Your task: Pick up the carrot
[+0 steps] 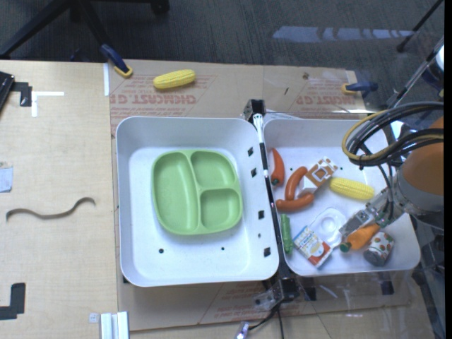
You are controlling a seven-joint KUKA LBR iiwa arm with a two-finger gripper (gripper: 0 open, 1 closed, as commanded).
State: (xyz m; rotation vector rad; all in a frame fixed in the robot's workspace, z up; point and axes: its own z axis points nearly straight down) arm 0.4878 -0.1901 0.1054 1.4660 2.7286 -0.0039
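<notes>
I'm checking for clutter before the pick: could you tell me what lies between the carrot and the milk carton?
In the camera view, a clear plastic cup lies between the carrot and the milk carton.

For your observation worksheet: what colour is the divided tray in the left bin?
Light green tray, seen clearly in the camera view from above.

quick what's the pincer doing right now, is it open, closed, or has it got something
Pincer: down in the right bin, at the carrot; whether it is open, closed, or gripping cannot be told from the camera view.
</notes>
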